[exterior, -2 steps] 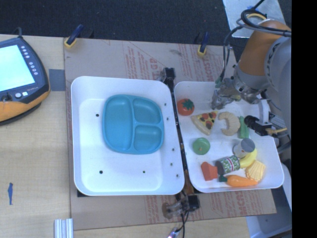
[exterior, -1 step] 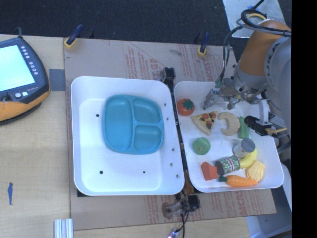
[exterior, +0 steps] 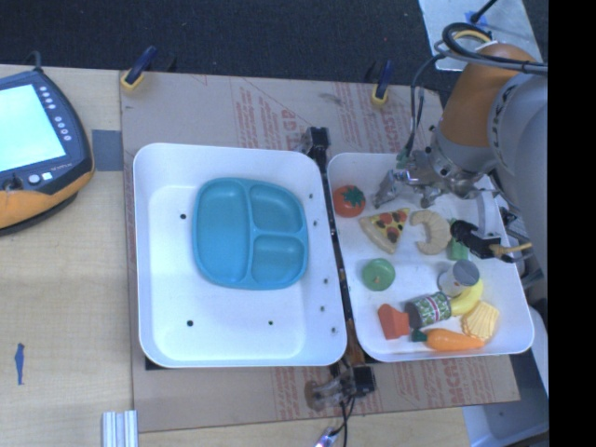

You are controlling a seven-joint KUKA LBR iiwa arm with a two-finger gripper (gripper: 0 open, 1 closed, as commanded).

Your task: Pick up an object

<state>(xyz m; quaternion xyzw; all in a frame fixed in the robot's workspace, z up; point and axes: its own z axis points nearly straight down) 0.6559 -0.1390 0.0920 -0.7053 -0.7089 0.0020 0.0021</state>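
Note:
My gripper hangs over the back of the right bin, its two fingers spread apart and open with nothing between them. Just below it lie a pizza slice and a tan croissant. A red tomato sits to the gripper's left. Further forward are a green apple, a labelled can lying on its side, a carrot, a banana and a red piece.
The left bin holds a blue divided plate. A tablet in an orange case lies at the bench's far left. Clamps hold the cardboard at the back edge. The arm's grey and orange body looms over the right bin's back right corner.

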